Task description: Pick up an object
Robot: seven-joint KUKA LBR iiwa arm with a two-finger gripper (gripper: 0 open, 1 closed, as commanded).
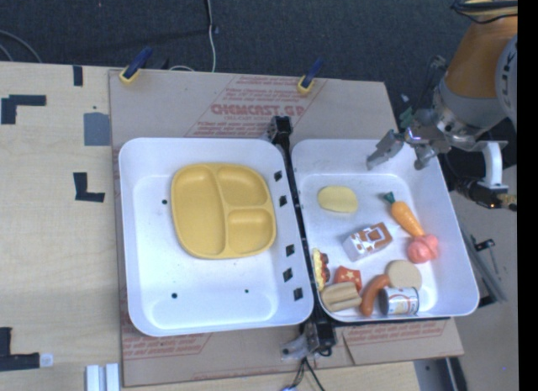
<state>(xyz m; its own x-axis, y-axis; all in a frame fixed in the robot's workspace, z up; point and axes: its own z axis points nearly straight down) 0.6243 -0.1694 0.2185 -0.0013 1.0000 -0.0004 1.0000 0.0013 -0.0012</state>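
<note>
Arm is reaching in from the right, gripper (pixel 402 150) hanging over the far right corner of the right bin (pixel 458 238), up near its back rim. Fingers are spread apart with nothing between them; one finger (pixel 382 150) is pointing left and down over the bin floor, the other sitting closer to the wrist. Candidate objects are all lying in the right bin, apart from the gripper: a pale yellow oval piece (pixel 338 199) nearest the fingers, toward the middle-back of the bin; a carrot (pixel 405 215) just right of it by the right wall; a pink round item (pixel 422 248) touching the carrot's lower end; a small white and brown carton (pixel 368 240) in the centre. Front of the bin is crowded: a can (pixel 398 301) lying on its side, a sausage (pixel 374 293) beside it, a bun (pixel 340 295), a red box (pixel 347 277), a beige round piece (pixel 403 275), all packed close or touching. Left bin (pixel 139 213) is holding a yellow divided plate (pixel 224 210), sitting flat toward the back.
</note>
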